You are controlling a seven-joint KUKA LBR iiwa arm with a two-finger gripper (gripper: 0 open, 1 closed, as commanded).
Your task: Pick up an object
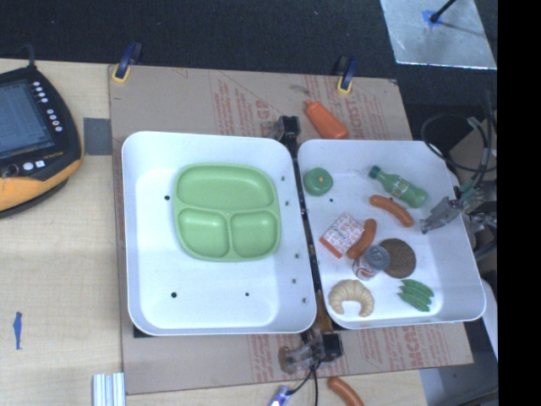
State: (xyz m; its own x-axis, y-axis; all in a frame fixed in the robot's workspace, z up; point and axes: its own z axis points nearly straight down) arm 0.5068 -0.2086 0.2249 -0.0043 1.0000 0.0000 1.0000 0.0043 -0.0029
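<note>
While the gripper [439, 216] is hanging at the right bin's [461, 265] 3 o'clock rim, finger state: cannot tell, nothing visibly between them. Bottle [397, 187] is lying at its 10 o'clock, sausage [391, 209] just below that. Left bin [152, 227] is carrying a green tray [226, 211]. Bins are sitting on cardboard [245, 104] over a wooden bench [51, 294].
</note>
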